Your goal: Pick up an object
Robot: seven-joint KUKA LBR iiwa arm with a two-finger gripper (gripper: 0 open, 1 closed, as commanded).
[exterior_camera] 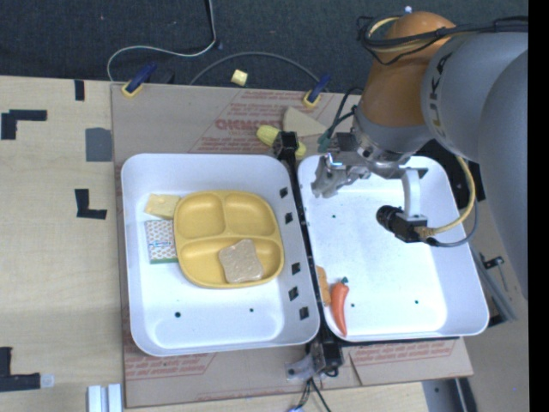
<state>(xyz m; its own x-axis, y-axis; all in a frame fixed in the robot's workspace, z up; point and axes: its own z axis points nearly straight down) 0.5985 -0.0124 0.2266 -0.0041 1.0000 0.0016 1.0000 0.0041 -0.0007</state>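
Two white bins side by side on brown cardboard over the bench. Landmark: yellow divided plate (227,237) in the left bin (146,316).

On the plate, in its lower compartment: tan bread-like slice (241,262), lying flat. Just left of the plate, touching its edge: pale yellow wedge (161,204) above, small patterned sponge-like block (159,239) below it.

Right of the plate, past the divider between bins: right bin (420,316). Orange carrot-like object (339,304) with green tip, low and right of the plate, against the right bin's left wall, lying roughly lengthwise along that wall.

Gripper (328,178) up and right of the plate, over the upper left part of the right bin, close to the divider. Fingers seen from above, partly hidden by the wrist; cannot tell how far open. Nothing visible between them. Well apart from the carrot-like object.

Grey arm with orange band (403,54) reaching in from far right of the plate. Black cylindrical fitting (399,221) with cable hanging off the wrist, over the right bin.

Above the plate, outside the bins: yellow and black clamp-like item (279,137) at the divider's top end; small yellow block (239,77) farther up; cables on dark floor.
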